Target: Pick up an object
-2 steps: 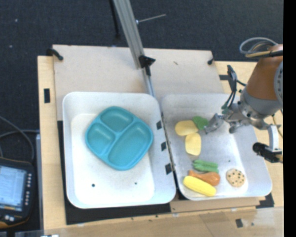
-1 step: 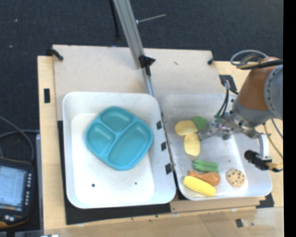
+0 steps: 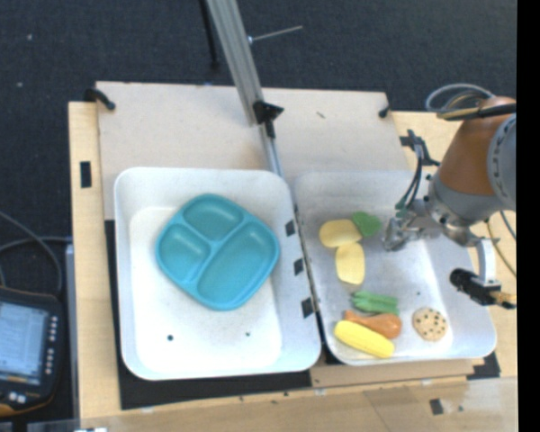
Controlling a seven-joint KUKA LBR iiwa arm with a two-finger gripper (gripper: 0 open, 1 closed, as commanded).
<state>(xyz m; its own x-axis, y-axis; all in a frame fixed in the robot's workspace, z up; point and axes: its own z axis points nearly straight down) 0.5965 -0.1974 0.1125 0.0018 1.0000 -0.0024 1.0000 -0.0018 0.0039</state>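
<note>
The tan wooden desk (image 3: 342, 133) carries two white bins. The grey-and-orange arm (image 3: 472, 165) angles down into the right bin (image 3: 459, 331); gripper (image 3: 396, 234) apparently hovers beside green toy (image 3: 366, 223), finger state indeterminable.

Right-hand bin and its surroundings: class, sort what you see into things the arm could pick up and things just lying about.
Job in hand:
gripper
yellow pieces
green piece
carrot
corn cob
cookie

Lying about:
blue divided plate
handheld screen
</note>
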